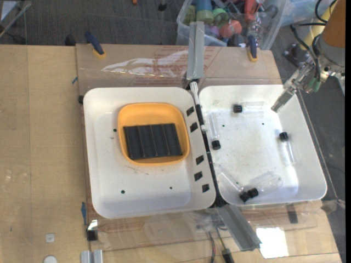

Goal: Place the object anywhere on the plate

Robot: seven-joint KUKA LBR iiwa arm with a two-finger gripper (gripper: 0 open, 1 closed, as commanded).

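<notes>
An orange plate sits in the left white bin. A dark grey ridged block lies flat on the plate, covering most of its middle. My gripper hangs over the far right corner of the right bin, well away from the plate and the block. It points down and to the left, just above the bin floor. I see nothing held in it.
Several clear tubes with black caps lie in the right bin: one at the back, one at the right, one at the front. A clear box of coloured toys stands behind the bins.
</notes>
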